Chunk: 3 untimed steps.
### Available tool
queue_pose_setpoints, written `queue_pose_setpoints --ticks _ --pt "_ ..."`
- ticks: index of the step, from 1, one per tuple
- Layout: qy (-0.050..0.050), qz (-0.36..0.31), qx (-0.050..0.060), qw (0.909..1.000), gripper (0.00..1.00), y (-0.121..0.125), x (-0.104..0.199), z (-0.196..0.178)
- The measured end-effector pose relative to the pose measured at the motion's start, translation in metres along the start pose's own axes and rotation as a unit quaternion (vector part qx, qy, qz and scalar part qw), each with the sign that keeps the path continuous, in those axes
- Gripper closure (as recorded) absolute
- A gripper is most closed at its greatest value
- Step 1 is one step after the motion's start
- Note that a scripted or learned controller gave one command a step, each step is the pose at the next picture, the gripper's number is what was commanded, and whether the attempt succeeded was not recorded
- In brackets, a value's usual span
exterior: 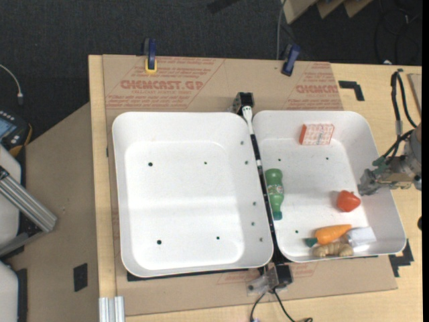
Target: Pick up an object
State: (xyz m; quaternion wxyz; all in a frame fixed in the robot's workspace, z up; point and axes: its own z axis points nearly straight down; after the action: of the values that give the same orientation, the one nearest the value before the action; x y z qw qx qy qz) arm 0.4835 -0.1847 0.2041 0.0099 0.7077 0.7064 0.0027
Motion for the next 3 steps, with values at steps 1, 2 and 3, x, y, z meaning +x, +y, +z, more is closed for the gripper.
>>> queue_pose_setpoints --ticks 1,2,3 --pt "0.000 0.000 0.000 1.0000 0.00 0.000 0.000 0.000" --pt "0.000 0.000 0.000 1.0000 0.00 0.000 0.000 0.000" --pt "0.007 -0.003 0.011 0.9999 0.00 -0.007 0.084 0.123"
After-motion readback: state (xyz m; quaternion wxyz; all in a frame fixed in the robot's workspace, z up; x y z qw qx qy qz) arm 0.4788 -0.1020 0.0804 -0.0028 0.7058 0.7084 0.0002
